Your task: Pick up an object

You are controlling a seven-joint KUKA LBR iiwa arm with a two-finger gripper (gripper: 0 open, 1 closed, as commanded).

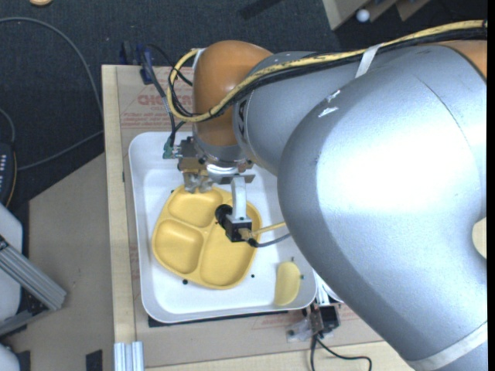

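Observation:
A yellow divided plate point(197, 242) with three compartments lies in the left white bin point(147, 207). A small pale yellow piece point(288, 283) lies by the bin's near right corner. My gripper point(203, 178) hangs over the plate's far rim, right at its upper edge. The big grey arm covers the gripper's far side and most of the right half of the view.
The arm's large grey body hides the right bin. The bench's wooden edge point(116, 207) runs along the left bin. A grey metal rail point(31, 280) lies on the floor at the lower left, and cables trail over the dark carpet.

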